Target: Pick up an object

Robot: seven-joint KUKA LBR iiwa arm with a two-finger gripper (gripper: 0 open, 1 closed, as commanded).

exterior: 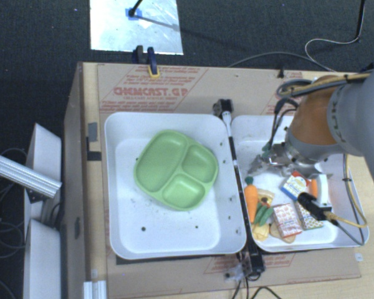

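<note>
One fixed camera looks down aslant on both bins point(174, 245).

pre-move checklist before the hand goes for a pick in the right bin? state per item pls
1. Hand is over the right bin: ok, it sits in the bin's upper half.
2. Hand free of any object: cannot tell, the wrist hides the fingertips.
3. Targets present: ok, carrot, small packets and other toy food lie clustered in the bin's lower part.
4. Targets separated for a clean grasp: not ok, the items touch and overlap.
5. Green divided plate out of the way: ok, it lies in the left bin.
6. Cable clear of the bin: not ok, it drapes across the right side.
</note>
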